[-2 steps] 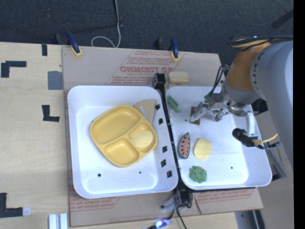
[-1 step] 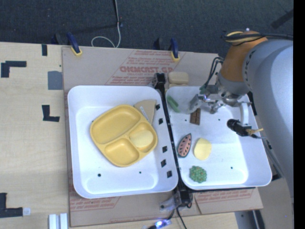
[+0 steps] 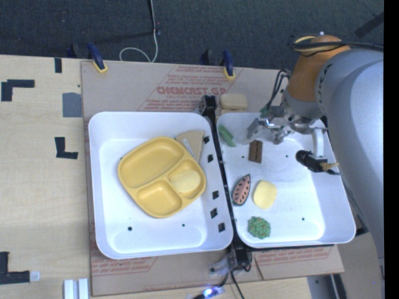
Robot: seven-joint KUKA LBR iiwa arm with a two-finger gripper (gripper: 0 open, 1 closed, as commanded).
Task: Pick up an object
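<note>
Right bin (image 3: pixel 324 226) mid floor free — items crowd left side.

A small brown block (image 3: pixel 255 151) lies flat near the right bin's (image 3: pixel 333 220) far edge.

Landmark = divider (image 3: pixel 219 167) btwn the two bins. Left bin (image 3: pixel 106 229) touches it on the left, right bin (image 3: pixel 324 226) on the right, both on the tabletop (image 3: pixel 37 198). Left of divider: tray (image 3: pixel 149 167) mid-bin, wedge (image 3: pixel 194 142) btwn tray and divider at the far end. Right of divider, far to near: pod (image 3: pixel 225 136) just beside it, block (image 3: pixel 255 151) farther right, slice (image 3: pixel 241 189) near it, lump (image 3: pixel 264 194) just right of slice, broccoli (image 3: pixel 259 227) nearest. Sponge (image 3: pixel 233 101) outside, behind right bin. Gripper (image 3: pixel 270 129) over right bin's far part, right of block.
</note>
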